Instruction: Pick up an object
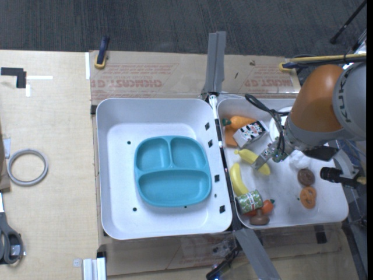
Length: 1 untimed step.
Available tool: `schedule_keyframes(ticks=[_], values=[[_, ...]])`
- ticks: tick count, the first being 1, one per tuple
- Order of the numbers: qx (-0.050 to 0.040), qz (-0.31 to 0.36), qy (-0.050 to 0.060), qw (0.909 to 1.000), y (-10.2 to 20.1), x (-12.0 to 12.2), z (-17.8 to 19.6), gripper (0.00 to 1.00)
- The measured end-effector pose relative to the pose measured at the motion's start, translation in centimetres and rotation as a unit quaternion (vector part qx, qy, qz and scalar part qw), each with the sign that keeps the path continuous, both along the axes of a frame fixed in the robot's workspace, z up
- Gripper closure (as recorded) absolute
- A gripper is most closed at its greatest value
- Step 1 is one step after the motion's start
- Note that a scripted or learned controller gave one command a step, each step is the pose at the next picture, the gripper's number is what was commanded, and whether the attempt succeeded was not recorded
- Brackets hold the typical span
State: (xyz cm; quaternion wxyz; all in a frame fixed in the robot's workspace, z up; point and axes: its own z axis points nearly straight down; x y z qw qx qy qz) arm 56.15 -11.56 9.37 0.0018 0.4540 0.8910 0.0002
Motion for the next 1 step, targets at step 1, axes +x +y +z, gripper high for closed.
schedule_keyframes(ticks=[1], values=[[-0.0003,-0.055,0.002,0.9985,4.48,1.76,12.69,1.00]])
